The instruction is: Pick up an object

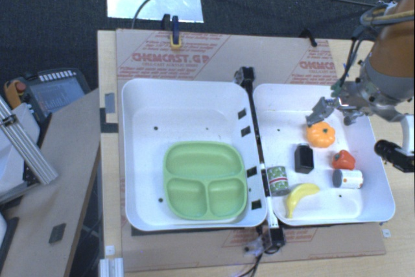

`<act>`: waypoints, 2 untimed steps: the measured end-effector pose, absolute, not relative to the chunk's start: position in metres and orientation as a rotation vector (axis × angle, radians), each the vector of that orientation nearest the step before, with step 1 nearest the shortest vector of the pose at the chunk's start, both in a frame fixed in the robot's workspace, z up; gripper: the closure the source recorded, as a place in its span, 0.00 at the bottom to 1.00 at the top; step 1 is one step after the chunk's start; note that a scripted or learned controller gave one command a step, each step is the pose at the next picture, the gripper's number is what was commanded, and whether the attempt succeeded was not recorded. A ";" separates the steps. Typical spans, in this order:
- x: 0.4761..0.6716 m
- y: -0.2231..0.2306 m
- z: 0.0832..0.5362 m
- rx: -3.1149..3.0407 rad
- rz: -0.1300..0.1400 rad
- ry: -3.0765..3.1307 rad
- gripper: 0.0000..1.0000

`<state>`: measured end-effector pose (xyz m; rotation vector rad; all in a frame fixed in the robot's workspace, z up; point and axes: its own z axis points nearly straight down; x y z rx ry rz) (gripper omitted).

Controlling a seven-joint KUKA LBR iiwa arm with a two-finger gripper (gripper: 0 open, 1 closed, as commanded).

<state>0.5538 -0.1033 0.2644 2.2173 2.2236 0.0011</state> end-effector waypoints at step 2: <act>0.553 -0.088 0.156 2.222 -0.002 2.224 0.00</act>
